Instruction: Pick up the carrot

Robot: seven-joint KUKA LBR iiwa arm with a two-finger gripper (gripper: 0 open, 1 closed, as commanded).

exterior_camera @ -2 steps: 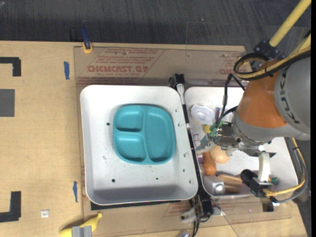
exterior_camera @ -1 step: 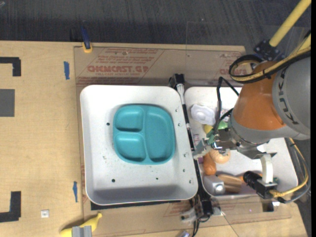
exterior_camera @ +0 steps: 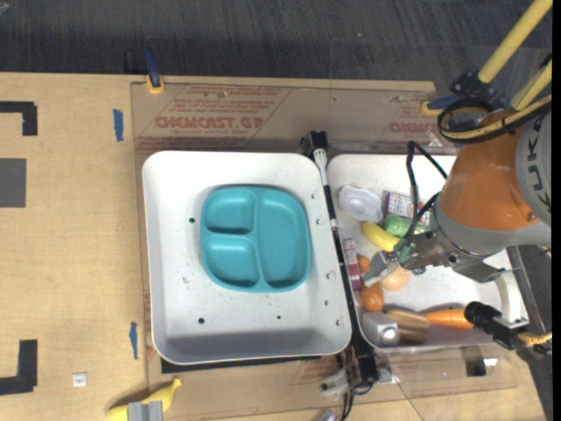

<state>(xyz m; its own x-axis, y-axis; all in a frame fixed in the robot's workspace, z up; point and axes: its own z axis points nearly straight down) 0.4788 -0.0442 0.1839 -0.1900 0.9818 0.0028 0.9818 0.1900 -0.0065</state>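
Note:
The carrot (exterior_camera: 449, 318), orange and long, lies flat along the near side of the right bin (exterior_camera: 456, 163). My gripper (exterior_camera: 382, 267) reaches in from the right and hangs over the middle-left of that bin, above and to the left of the carrot and apart from it. Its tip sits just over a pale orange round item (exterior_camera: 396, 280) and beside a yellow banana-like piece (exterior_camera: 379, 234). Nothing can be seen held in it. The grey wrist and orange band cover the right part of the bin.
The left bin (exterior_camera: 166, 235) holds a teal divided plate (exterior_camera: 257, 238). Around the gripper lie a white lid-like item (exterior_camera: 358, 202), a green piece (exterior_camera: 399, 226), a small orange ball (exterior_camera: 374, 299), a brown stick (exterior_camera: 408, 320) and a silver item (exterior_camera: 387, 332). Cables hang above the wrist.

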